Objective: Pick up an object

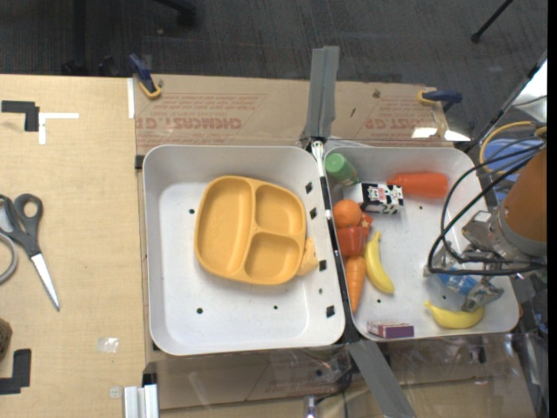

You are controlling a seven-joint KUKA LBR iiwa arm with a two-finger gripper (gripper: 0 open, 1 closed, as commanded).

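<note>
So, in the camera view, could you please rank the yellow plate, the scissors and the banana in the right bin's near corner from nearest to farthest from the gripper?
1. Banana, right bin, just below the gripper.
2. Yellow plate, in the left bin.
3. Scissors, on the bench, far left.

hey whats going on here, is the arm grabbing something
A robot arm reaches in from the right over the right bin, which holds toy food: two bananas, carrots, a green item, a small black-and-white box and a purple box. Its claw sits low at that bin's right side, just above the banana near the front edge. I can't make out anything between its fingers, so no pick is evident yet. The left bin holds a yellow divided plate.
</note>
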